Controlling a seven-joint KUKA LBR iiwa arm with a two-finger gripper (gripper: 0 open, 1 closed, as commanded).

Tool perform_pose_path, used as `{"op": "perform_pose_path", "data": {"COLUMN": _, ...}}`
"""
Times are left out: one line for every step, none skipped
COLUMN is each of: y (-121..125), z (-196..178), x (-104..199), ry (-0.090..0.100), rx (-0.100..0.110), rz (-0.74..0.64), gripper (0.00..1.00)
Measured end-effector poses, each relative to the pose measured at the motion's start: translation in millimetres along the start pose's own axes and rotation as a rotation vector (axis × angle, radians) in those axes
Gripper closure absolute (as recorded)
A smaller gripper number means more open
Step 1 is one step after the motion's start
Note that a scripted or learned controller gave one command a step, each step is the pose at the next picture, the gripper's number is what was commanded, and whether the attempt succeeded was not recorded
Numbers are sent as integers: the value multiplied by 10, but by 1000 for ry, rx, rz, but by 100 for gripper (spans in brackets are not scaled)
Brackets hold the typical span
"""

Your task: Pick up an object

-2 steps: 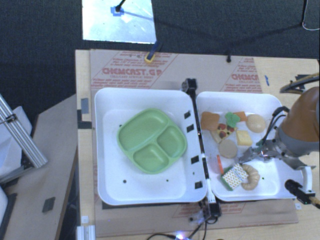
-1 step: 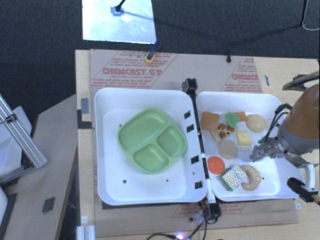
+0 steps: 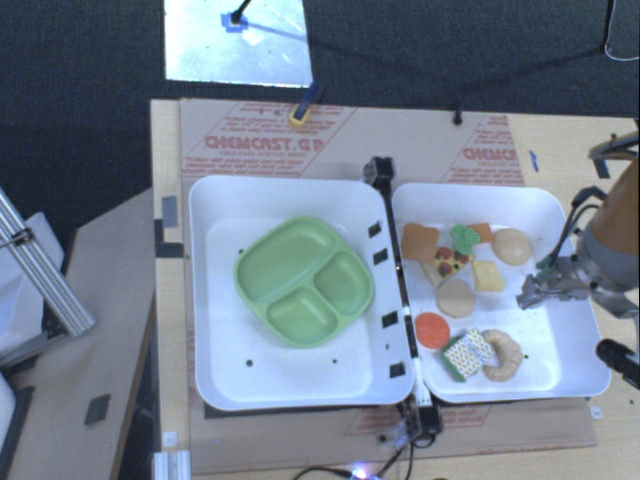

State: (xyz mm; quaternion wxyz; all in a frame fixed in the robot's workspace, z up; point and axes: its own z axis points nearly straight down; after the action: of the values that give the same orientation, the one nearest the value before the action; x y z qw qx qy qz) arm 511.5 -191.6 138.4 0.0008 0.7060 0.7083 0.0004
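Bench, left bin [image 3: 215, 268] holding green tray [image 3: 304, 281], right bin [image 3: 560, 358] holding toy food [image 3: 462, 298]

The tabletop [image 3: 250, 133] carries a brown sheet printed with red lettering. Two shallow white bins sit on it side by side, joined along a black hinge strip [image 3: 392, 298]. The left bin [image 3: 215, 368] contains a green divided plate [image 3: 304, 281] with three compartments, set at a slant near the bin's centre. The right bin [image 3: 570, 358] lies just beside it. A yellow clip [image 3: 299, 116] rests at the far edge of the sheet. Beyond the tabletop, a reflective square panel [image 3: 236, 28] lies on dark carpet [image 3: 70, 78]. An aluminium frame rail [image 3: 40, 268] stands at the left.
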Motion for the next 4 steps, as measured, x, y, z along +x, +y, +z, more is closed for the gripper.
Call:
{"op": "perform_pose_path", "data": {"y": 31, "z": -421, "x": 34, "ry": 0, "rx": -1, "rz": -1, "gripper": 100}}
{"op": "perform_pose_path", "data": {"y": 46, "z": -885, "x": 31, "ry": -1, "rx": -4, "rz": -1, "gripper": 100}}
{"op": "perform_pose_path", "data": {"y": 197, "z": -789, "x": 508, "ry": 0, "rx": -1, "rz": -4, "gripper": 100}}
{"op": "perform_pose_path", "data": {"y": 415, "z": -792, "x": 908, "ry": 1, "rx": -2, "rz": -5, "gripper": 100}}
